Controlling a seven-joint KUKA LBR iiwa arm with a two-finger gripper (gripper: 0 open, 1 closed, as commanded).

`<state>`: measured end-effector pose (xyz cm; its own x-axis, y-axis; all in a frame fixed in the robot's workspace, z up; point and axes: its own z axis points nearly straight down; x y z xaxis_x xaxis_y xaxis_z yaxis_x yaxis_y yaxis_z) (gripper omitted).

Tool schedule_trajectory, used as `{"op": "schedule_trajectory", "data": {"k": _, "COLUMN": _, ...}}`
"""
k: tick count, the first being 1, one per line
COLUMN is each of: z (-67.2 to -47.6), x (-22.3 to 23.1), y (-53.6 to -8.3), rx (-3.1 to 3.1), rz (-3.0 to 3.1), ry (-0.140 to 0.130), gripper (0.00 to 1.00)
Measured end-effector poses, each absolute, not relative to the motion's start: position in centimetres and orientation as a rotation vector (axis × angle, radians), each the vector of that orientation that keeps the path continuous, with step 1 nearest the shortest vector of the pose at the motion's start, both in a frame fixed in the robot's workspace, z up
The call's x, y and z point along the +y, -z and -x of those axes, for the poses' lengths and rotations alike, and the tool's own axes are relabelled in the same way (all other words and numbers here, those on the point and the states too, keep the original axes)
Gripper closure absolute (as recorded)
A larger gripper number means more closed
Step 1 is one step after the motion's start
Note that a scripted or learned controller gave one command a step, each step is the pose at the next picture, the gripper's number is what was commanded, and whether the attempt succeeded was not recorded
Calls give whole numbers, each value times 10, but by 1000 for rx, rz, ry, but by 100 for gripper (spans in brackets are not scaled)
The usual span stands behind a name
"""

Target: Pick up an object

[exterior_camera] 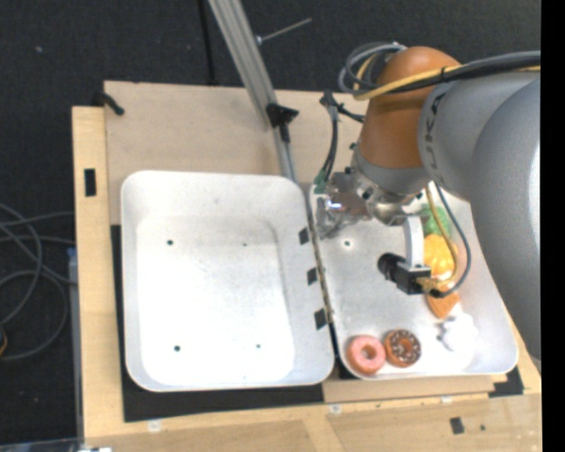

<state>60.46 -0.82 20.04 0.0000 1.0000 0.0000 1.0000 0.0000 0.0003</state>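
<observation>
White right bin [490,356] holds pink donut [365,353] beside chocolate donut [401,347].

arm [452,111] over right bin [490,347] | 2 donuts: pink donut [365,353], brown donut [402,347], front edge

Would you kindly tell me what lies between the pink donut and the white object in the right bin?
In the camera view, the chocolate donut lies between the pink donut and the white object.

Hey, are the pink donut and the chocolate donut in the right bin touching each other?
Touching, or very nearly so. In the camera view the pink donut and the chocolate donut lie side by side at the right bin's near edge, rims meeting with no gap visible.
</observation>
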Motion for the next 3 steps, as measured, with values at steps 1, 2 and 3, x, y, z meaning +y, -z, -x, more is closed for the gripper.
{"op": "schedule_trajectory", "data": {"k": 1, "z": -577, "x": 53, "y": -219, "rx": 2227, "rz": -2216, "ry": -4, "gripper": 100}}
{"op": "schedule_trajectory", "data": {"k": 2, "z": -518, "x": 4, "y": -205, "rx": 2216, "rz": -2226, "ry": 2, "gripper": 100}}
{"op": "schedule_trajectory", "data": {"k": 3, "z": -506, "x": 24, "y": -201, "rx": 2222, "rz": -2221, "ry": -1, "gripper": 100}}
